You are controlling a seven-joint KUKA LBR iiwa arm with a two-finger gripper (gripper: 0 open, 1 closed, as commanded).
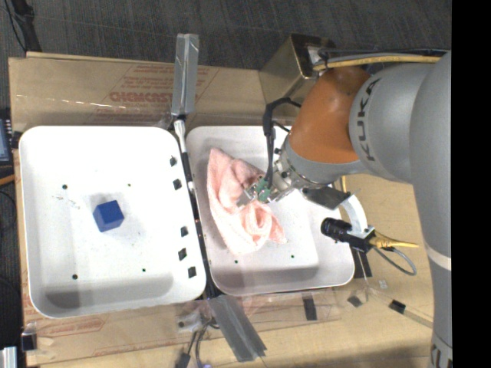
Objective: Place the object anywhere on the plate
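The gripper [257,194] is low over the pink cloth [239,202]; I cannot tell its grip, and placing seems not done.

Camera layout: one fixed overhead view, tilted.

The single camera is mounted above the bench and looks down at a slant on both shallow white plastic bins: the left bin [46,228] and the right bin [307,271] sit side by side across the middle of the picture. The view is wide enough to take in a strip of brown cardboard [100,83] behind the bins and dark carpeted floor [230,14] along the top edge. The grey arm with its orange band [330,125] enters from the right and stands nearest the lens, so it appears large.
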